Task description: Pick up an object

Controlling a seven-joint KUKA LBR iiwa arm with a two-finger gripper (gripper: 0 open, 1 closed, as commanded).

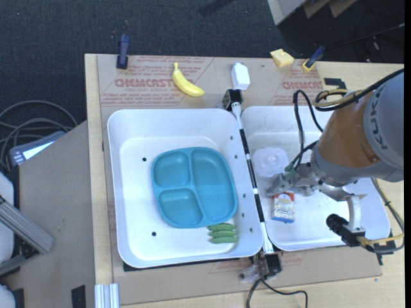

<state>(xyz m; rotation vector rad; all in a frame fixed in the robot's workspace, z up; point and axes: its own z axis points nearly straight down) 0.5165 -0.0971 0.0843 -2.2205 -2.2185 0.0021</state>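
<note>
Right now I have the pincer down in the right bin, close to that bin's left wall, but from this overhead slant I cannot tell how it is set; the wrist hardware covers it. Just below it lies a small carton with red and blue print, flat on the bin floor, and I cannot tell whether the two are touching. Just above and to the left of the pincer sits a clear plastic cup, pale against the white floor, also near the left wall.

Behind the pincer I see the arm, its orange band broad across the right bin, with black cables looping over it.

Across the divider, the left bin holds a blue divided plate in the middle, and a green pea pod toy lies just beside the plate's lower right corner.

On the cardboard bench top beyond the bins I see a yellow banana, a white block, a yellow wedge and a blue clamp at the far left edge.
</note>
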